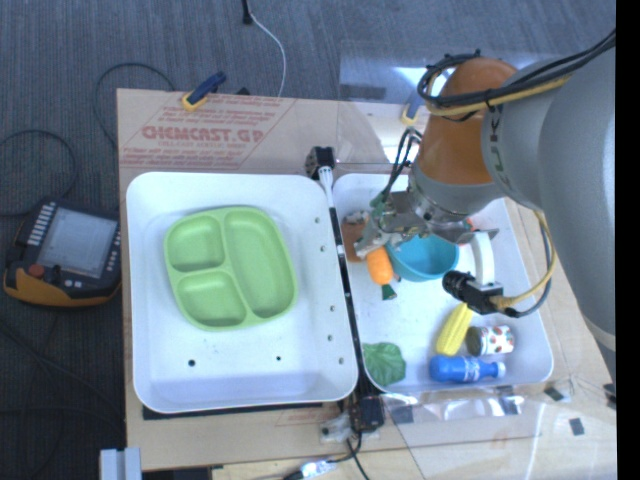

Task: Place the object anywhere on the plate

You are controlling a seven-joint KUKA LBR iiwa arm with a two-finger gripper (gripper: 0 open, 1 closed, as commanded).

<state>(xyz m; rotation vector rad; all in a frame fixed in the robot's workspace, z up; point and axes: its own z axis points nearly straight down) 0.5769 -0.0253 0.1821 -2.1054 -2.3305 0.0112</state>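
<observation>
Grey carpet around my bench, green plate in left bin, my gripper low in right bin, carrot just beneath it beside blue bowl, jaw state I cannot tell, corn nearer the front.

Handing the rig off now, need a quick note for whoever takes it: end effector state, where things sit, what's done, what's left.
End effector: low over the right bin, at its upper left corner by the orange carrot and the blue bowl. Whether it grips anything cannot be told from this view.
Plate: the green divided plate lies in the left bin, nothing on it.
Also in the right bin: yellow corn, blue bottle, small can, green leafy piece.
Done: nothing placed yet.
Left: secure an object, carry it across to the left bin, set it anywhere on the plate.
</observation>
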